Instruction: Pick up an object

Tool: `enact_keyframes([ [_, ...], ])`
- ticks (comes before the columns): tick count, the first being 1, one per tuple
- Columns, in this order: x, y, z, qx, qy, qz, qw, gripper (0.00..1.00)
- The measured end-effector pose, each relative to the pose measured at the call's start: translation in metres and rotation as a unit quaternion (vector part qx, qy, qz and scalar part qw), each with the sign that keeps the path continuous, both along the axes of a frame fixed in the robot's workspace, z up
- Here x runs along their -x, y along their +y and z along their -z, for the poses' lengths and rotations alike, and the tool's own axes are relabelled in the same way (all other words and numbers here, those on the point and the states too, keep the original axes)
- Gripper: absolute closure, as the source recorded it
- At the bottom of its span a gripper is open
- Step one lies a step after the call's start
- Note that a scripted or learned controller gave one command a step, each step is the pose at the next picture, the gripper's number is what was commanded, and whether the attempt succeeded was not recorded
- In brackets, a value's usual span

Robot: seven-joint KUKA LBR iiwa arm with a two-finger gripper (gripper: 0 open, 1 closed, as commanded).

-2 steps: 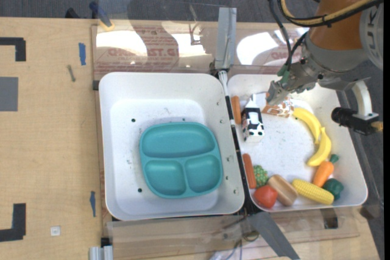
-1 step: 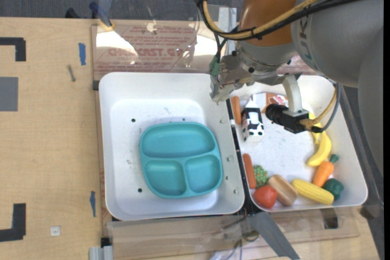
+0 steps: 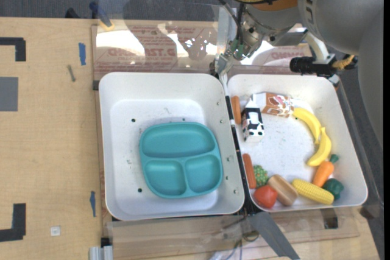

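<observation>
While arm hangs over back edge of bins, we see gripper (image 3: pixel 234 52) up near back rim, above gap between two bins. We cannot tell if it grips anything. Left bin (image 3: pixel 116 94) holds teal plate (image 3: pixel 181 159) with three parts. Right bin (image 3: pixel 341 106) holds toy food: banana (image 3: pixel 314 134) on right side, corn (image 3: pixel 312 190) and hot dog (image 3: pixel 283 189) at front, tomato (image 3: pixel 265 196) in front left corner, carrot (image 3: pixel 323 172) beside banana, toy cow (image 3: pixel 251 123) near middle.

Teal divided plate (image 3: pixel 180 158) in left white bin (image 3: pixel 116 94), on cardboard-topped bench (image 3: pixel 42 149).
</observation>
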State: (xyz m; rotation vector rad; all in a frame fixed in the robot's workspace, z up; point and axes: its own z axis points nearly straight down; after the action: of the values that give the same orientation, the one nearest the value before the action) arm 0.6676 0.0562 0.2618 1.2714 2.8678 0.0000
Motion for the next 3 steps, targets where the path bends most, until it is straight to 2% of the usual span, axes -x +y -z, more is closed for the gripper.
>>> enact_keyframes([
  [1,0.031,0.077,0.000,-0.0009,0.004,0.093,0.9957,1.00],
  [2,0.012,0.030,-0.056,-0.0008,-0.002,0.123,0.9925,1.00],
  [3,0.060,-0.043,-0.086,-0.0002,0.002,-0.010,0.9999,1.00],
])
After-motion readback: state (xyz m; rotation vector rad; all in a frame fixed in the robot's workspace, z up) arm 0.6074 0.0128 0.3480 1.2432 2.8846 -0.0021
